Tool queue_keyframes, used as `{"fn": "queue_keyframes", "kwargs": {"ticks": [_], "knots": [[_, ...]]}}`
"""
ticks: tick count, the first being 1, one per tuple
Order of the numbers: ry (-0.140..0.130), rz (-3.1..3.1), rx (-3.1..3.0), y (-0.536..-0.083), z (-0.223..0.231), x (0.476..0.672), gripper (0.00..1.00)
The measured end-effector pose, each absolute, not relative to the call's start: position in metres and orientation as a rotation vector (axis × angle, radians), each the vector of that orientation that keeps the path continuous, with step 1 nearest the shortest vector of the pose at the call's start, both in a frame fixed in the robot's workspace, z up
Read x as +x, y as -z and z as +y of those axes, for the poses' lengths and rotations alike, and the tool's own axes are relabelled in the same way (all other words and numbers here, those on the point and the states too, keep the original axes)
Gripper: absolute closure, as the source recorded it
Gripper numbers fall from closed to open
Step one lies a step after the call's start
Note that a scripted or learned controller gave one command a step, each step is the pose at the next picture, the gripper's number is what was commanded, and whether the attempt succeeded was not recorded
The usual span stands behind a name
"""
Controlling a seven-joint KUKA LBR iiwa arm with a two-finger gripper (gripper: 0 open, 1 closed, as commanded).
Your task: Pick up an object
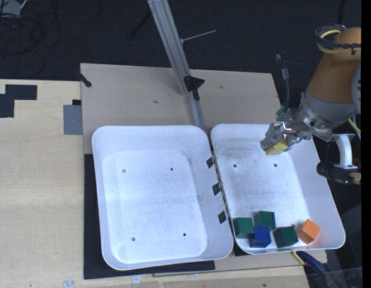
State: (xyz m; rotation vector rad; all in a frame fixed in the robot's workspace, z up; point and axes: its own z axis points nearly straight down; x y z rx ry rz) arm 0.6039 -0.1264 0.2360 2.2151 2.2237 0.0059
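Note:
My gripper (274,143) hangs over the far part of the right bin (320,188), reaching in from the right. A small yellow block (275,149) sits between its fingers, lifted above the bin floor. At the near end of that bin lie several blocks: a green one (244,226), a second green one (265,219), a blue one (260,237), a dark green one (286,236) and an orange one (308,231).
The left bin (104,161) stands beside the right one, with black clips (216,188) on the shared edge. A slanted metal rail (173,47) rises behind the bins. The arm's orange band (341,38) is at the upper right.

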Motion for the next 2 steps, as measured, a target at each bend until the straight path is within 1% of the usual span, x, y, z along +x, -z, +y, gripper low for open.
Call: {"fn": "queue_keyframes", "kwargs": {"ticks": [1,2], "knots": [[0.003,2.233,2.219,-0.207,-0.058,0.621,1.0],[-0.004,2.227,2.213,-0.258,0.003,0.648,1.0]]}}
